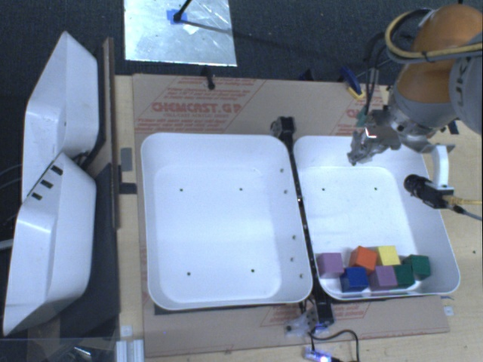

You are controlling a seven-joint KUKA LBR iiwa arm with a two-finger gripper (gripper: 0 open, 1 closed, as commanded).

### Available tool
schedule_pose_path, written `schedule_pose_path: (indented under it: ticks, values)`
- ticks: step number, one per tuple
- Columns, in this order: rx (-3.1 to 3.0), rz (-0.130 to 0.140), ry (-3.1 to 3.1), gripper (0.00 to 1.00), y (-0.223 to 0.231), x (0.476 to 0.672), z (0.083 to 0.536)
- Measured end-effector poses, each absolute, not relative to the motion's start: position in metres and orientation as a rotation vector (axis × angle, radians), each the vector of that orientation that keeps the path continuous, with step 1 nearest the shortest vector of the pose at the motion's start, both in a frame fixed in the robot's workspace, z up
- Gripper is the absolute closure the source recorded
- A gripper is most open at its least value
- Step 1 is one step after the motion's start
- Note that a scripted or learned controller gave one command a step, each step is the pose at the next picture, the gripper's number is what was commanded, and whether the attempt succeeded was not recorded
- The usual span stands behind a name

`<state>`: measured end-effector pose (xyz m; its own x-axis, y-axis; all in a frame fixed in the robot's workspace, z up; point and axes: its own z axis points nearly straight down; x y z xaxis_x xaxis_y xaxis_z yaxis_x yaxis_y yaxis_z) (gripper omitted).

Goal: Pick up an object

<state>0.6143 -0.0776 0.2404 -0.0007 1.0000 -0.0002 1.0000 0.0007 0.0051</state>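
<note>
Several small blocks lie bunched at the near edge of the right bin point(355, 202): a light purple one point(330, 263), an orange one point(364, 257), a yellow one point(389, 255), a blue one point(354, 279), a darker purple one point(384, 277) and a green one point(413, 267). My gripper point(358, 155) hangs over the far edge of the right bin, well away from the blocks, and nothing shows between its fingers.
The left bin point(219, 217) stands beside the right one, with a black divider point(296, 194) between them. Stacked white bins point(53, 179) sit off the bench at the left. A shiny metal sheet point(179, 19) lies beyond the bench.
</note>
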Motion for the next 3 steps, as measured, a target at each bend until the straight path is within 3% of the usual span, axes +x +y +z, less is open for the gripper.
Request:
schedule_pose_path:
  ticks: [2,3]
  values:
    - [2.216,0.003,2.228,1.00,0.029,0.606,0.236]
    - [2.217,0.001,2.226,1.00,0.072,0.611,0.226]
